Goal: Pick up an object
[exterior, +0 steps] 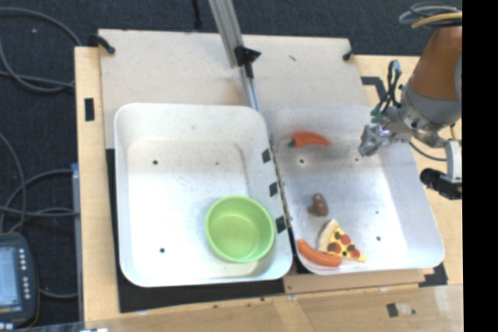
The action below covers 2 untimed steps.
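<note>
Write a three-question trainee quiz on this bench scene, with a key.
1. True or false: the green bowl sits in the left bin.
2. Which lies nearest the gripper? A) pizza slice B) orange carrot C) brown lump
3. Fill in: the sausage lies against the right bin's ____ edge.

Key: 1 true; 2 B; 3 front.
</note>
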Motion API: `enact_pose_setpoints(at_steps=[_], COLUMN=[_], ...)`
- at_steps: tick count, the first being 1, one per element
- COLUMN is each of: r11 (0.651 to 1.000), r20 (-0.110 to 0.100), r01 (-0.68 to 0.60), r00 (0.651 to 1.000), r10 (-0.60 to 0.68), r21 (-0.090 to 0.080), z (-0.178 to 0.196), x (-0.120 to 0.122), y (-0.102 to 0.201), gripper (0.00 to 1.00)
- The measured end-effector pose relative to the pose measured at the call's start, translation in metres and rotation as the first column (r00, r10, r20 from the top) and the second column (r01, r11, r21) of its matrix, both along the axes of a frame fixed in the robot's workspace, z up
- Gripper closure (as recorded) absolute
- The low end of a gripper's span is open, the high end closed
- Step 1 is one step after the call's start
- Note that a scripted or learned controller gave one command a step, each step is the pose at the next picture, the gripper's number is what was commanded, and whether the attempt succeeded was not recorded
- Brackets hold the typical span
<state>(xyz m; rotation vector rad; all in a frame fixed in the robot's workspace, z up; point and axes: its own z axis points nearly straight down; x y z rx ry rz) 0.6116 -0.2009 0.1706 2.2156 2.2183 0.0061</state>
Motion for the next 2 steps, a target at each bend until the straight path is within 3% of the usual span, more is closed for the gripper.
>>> enact_pose_setpoints(at_steps=[1, 2], r11=[1.000, 1.000], r20=[0.002, -0.002], r01=[-0.003, -0.003], r00=[1.000, 1.000], r10=[0.003, 0.003], r21=[0.000, 0.001], z=[0.061, 0.085], x=[0.010, 0.011], y=[0.002, 0.001], gripper=[1.00, 1.00])
